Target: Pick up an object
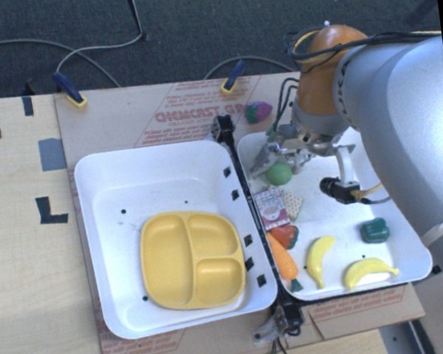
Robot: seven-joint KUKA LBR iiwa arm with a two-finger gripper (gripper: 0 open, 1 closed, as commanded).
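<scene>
The hand [281, 154] hangs low at the 11 o'clock corner of the right bin [395, 267], and whether it is spread or pressed together cannot be told. A green ball [279, 174] lies just beside it at its 6 o'clock, with no sure sign of a grip. Further toward 6 o'clock lie a carrot [282, 259] and two bananas [321, 258]; the left bin [107, 228] holds a yellow tray [192, 258].

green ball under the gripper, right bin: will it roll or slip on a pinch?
Probably rolls: the green ball looks round and sits on the right bin's smooth floor. It looks glossy, so it may squirt from the gripper. Likely light plastic.
</scene>
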